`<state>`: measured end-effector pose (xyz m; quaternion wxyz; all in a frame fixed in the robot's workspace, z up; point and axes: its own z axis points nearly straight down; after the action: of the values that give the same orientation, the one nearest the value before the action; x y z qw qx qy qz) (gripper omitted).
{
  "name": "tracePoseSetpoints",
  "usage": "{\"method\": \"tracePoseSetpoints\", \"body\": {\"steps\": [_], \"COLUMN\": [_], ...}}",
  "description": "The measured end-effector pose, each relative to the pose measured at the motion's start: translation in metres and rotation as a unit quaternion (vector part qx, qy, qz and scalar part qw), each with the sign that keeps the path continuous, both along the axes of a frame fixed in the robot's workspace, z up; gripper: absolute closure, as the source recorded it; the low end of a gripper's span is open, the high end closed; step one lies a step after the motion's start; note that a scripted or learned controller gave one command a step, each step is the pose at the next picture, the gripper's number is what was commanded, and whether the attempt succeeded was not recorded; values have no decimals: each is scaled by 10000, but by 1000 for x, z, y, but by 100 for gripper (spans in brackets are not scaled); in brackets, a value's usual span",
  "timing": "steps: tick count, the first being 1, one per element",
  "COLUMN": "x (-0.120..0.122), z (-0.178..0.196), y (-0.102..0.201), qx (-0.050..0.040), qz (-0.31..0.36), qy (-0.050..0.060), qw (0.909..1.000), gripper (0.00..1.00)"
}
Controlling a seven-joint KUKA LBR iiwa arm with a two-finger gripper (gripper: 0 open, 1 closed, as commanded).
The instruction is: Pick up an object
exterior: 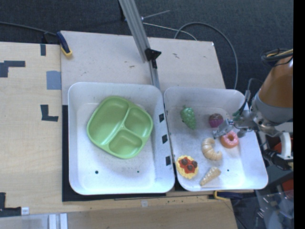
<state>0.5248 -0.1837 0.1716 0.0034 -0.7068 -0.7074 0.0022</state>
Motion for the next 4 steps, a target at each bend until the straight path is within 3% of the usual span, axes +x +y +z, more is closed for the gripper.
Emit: {"method": "tracePoseSetpoints", "body": {"steps": [1,2,3,4], "x": [3,8,9,9], "z": [-59,-76,-65,-2], "y": [-7,-7,-8,-7], "qx": [-23,-30,-38,-18], "qz": [0,6,13,5], "qy": [-41,-93,-111,-63], "qw": [10000,10000,9999,10000], "gripper": [0,0,100,100]}}
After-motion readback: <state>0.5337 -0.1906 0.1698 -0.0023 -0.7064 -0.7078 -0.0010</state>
